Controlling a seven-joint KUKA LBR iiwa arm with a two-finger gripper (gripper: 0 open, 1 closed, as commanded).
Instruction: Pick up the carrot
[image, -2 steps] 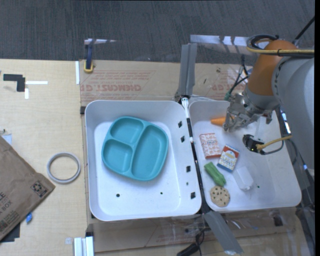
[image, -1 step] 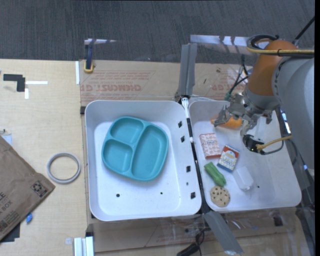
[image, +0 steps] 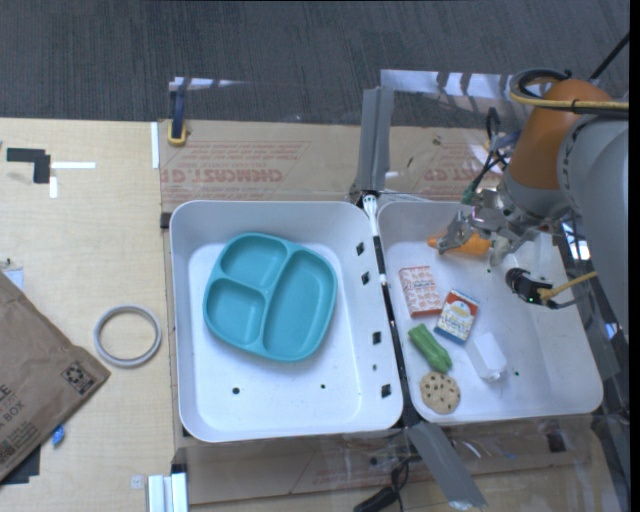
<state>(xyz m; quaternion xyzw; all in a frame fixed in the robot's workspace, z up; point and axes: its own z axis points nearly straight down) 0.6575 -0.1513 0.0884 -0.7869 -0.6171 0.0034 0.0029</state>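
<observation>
Camera view: gripper (image: 468, 233) down in right bin's (image: 560, 385) far corner, fingers straddling the carrot (image: 478, 243), seemingly closed on it; angled low, probably to reach it against the wall. Teal plate (image: 270, 296) in left bin.

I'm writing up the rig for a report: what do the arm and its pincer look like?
The arm is bulky, rounded and grey, with an orange band above the wrist. Black cables loop over the band. The pincer is a small grey metal assembly, with thin wires alongside it.
</observation>
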